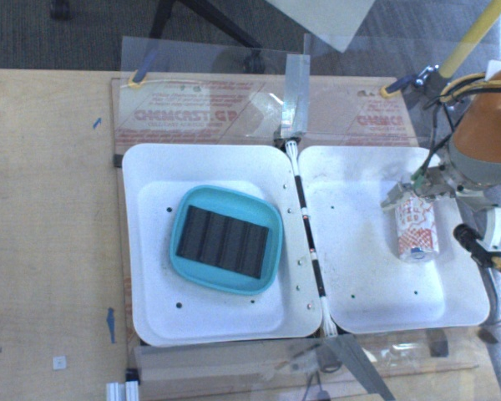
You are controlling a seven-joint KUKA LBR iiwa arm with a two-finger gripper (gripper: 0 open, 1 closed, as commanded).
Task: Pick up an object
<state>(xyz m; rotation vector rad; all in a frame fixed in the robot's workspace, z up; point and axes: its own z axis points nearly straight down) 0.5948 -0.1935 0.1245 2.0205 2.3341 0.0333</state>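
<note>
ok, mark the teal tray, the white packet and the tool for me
teal tray (182, 261), camera view, on its lower-left rim, in the left bin.
white packet (416, 227), camera view, on its printed face, in the right bin.
tool (417, 180), camera view, at its tip just above the packet's top end.

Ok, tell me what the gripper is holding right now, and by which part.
Cannot be told. The gripper sits at the top end of the white and red packet in the right bin, but no hold is visible.

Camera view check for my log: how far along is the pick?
Done: the grey arm with its orange band is over the right white bin. In hand: its gripper is at the red-and-white packet's top. Left: grasp and lift; packet lies in the bin.
</note>
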